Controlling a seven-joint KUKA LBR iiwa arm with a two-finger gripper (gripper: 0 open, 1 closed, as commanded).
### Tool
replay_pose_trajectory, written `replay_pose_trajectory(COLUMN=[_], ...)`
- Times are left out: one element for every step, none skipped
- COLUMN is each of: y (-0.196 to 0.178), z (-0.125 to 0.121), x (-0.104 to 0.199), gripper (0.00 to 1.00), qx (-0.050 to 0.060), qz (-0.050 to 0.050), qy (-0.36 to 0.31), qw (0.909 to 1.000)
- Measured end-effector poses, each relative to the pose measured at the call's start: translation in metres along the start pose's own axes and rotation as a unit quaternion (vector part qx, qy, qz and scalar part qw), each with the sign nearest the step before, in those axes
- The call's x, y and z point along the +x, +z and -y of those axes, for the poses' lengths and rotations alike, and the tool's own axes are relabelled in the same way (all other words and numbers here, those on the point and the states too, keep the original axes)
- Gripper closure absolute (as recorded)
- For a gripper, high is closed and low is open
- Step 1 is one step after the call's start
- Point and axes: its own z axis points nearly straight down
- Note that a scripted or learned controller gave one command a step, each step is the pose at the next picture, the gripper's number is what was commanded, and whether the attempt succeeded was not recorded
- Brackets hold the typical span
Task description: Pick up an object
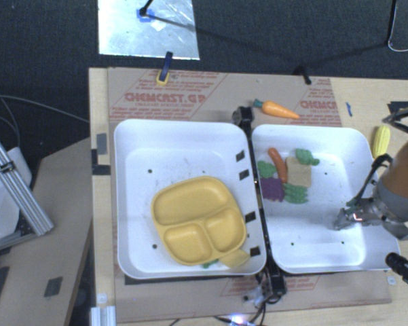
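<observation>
The right bin (326, 250) holds a cluster of toy foods near its left wall: an orange sausage-like piece (277, 163), a tan block (299, 174), purple grapes (272, 189) and green leafy pieces (305, 157). My gripper (349, 217) hangs low over the right side of this bin, well to the right of the cluster and apart from it. I see nothing in it. The arm's orange band (402, 178) rises behind it at the frame's right edge.
A yellow divided plate (199, 220) lies in the left bin (139, 148). A toy carrot (276, 109) rests on the cardboard behind the bins. A yellow corn cob (381, 141) lies outside the right bin's far right corner.
</observation>
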Motion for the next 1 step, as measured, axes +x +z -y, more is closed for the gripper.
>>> replay_pose_trajectory(y=[0.0000], z=[0.0000], x=[0.0000], gripper=[1.00], qx=[0.000], qz=[0.000], qy=[0.000], qw=[1.0000])
